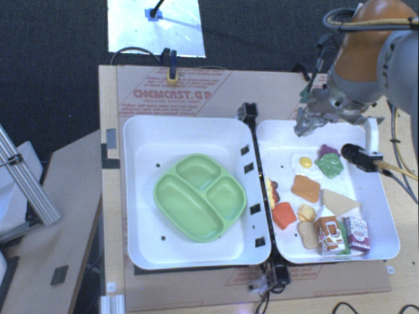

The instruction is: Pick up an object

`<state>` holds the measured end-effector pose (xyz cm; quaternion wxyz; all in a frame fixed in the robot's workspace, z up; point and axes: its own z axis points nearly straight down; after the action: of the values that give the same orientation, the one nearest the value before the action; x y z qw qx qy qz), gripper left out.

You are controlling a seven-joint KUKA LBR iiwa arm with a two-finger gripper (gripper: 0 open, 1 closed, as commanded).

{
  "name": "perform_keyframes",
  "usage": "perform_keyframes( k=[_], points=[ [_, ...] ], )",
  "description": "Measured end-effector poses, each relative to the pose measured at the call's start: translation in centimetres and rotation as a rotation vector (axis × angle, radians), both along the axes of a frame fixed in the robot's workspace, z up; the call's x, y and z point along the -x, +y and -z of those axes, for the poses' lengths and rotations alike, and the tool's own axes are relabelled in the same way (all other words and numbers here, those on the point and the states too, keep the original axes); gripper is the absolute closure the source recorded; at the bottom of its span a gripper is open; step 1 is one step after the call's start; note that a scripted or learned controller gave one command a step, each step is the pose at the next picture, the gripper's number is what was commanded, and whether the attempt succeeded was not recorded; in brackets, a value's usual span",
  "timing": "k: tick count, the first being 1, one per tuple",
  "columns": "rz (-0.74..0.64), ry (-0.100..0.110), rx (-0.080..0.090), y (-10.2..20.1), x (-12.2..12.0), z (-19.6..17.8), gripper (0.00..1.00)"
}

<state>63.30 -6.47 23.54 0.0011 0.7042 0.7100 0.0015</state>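
Observation:
My gripper (304,127) hangs over the far left part of the right bin (386,231), above bare white floor just behind a fried egg (303,163). Nothing shows in its grasp. To the egg's right lie a purple piece (327,151) and a green lettuce leaf (330,166). Nearer the front are an orange-brown patty (306,188), a pale cheese wedge (339,203), a red-orange block (283,214), a small yellow piece (306,212), a bread slice (306,235) and two printed packets (330,235) (357,233).
The left bin (141,175) holds a green divided plate (200,197). A black hinged divider (256,175) runs between the bins. A small dark red item (272,190) lies against the right bin's left wall. The arm (366,51) reaches in from the upper right.

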Motion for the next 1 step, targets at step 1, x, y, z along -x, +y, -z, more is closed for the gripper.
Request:
perform_keyframes(
  k=[1],
  points=[
    [0.002,0.001,0.001,0.28,-0.2,0.17,1.0]
  ],
)
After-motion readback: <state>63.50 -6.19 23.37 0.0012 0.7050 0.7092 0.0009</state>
